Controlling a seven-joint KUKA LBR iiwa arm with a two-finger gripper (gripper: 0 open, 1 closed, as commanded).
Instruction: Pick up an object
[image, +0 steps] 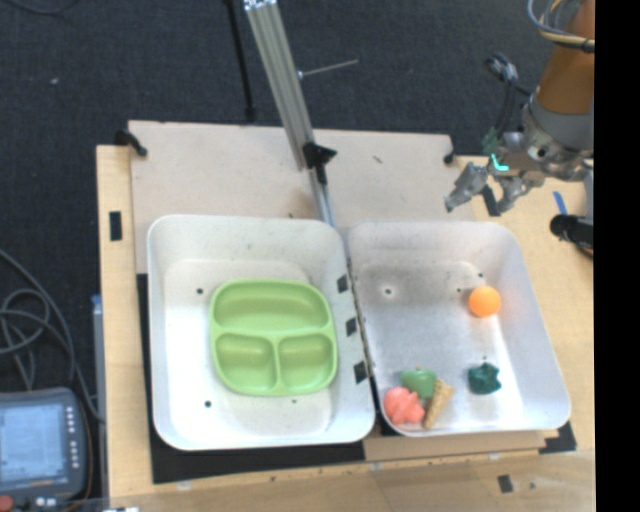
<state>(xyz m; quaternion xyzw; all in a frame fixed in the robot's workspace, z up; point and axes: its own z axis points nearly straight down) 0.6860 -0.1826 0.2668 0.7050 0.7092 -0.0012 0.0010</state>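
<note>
Overhead, claw (482, 190) spread, pinching nothing, above right bin's (530, 300) far rim. Orange ball (484, 302) below it; green toy (484, 379) nearer still; green tray (272, 336) far left.

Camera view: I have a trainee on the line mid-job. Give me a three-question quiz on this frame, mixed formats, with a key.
1. True or false: the green tray lies in the right bin.
2. Which thing lies nearest the gripper? A. orange ball B. pink toy C. dark green toy
3. Fill in: the pink toy sits in the right bin's near-____ corner.

Key
1. False; it lies in the left bin.
2. A. The gripper is above the right bin's far edge, open and holding nothing, and the ball is the closest of the three.
3. Left, beside the cone.
</note>
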